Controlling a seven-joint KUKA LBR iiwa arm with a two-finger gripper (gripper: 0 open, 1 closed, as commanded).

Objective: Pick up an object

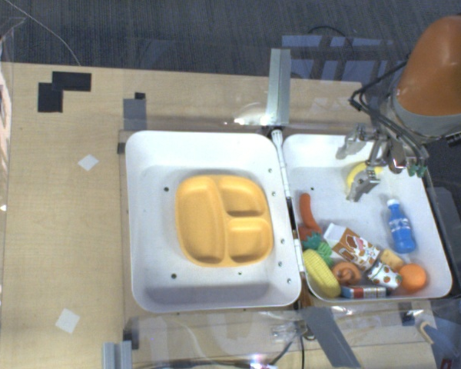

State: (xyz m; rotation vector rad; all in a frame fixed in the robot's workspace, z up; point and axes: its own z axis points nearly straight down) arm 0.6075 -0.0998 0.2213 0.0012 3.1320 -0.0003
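Pinching a curved yellow banana point(359, 177), the metal tool point(366, 177) hangs over the right bin point(439, 244).

No readable text anywhere. Blue bottle point(400, 227) has a white label, print too small to read. Snack packet point(354, 249) shows colored graphics, lettering blurred. Small can point(385, 274) has a patterned wrap, nothing legible. Black marks point(61, 89) on bench are plain shapes, not characters.

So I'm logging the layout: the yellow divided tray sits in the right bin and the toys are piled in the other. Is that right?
Not quite. The camera view shows the yellow divided tray in the left bin; the toys are piled in the other, the right bin.
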